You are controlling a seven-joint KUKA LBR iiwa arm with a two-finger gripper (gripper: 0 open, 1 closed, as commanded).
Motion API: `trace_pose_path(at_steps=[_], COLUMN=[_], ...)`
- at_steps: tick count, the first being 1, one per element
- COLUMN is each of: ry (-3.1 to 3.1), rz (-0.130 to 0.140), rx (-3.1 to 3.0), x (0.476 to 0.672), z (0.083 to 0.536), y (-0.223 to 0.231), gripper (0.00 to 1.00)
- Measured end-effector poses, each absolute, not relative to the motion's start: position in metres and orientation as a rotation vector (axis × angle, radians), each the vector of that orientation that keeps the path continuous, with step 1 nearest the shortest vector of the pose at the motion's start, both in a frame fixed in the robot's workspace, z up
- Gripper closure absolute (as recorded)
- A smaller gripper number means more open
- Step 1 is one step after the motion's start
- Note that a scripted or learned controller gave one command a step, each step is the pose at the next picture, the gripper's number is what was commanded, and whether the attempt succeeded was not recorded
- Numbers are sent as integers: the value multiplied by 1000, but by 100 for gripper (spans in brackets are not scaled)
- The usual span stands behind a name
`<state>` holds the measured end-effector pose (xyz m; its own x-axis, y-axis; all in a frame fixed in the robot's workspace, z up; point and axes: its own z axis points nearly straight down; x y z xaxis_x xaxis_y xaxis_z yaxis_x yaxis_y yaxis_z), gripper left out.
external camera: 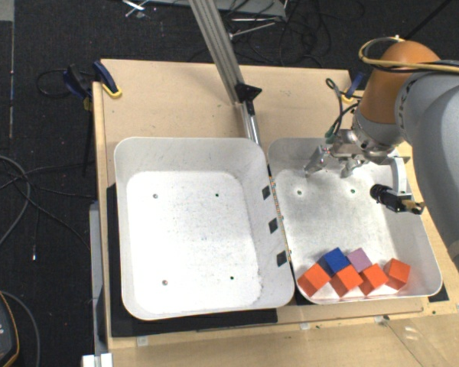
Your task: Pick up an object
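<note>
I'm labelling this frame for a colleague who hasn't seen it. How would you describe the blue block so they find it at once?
Look in the right bin, at the cluster of blocks along its near edge. The blue block sits at the cluster's back, beside a pale purple block. It is the one blue piece among the orange blocks.

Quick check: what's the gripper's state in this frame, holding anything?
Gripper: open, nothing between its fingers; it sits over the far end of the right bin, apart from the blocks.
</note>
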<state>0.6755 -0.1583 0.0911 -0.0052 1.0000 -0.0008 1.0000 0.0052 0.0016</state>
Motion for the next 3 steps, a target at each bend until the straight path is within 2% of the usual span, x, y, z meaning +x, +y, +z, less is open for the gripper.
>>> trace_pose_path(at_steps=[1, 2, 3], ry=[2228, 2225, 2226], rz=[-2, 2, 1], rx=[2218, 2214, 2214], x=[643, 645, 645], z=[95, 106, 106], y=[-123, -125, -125], gripper=[0, 100, 0])
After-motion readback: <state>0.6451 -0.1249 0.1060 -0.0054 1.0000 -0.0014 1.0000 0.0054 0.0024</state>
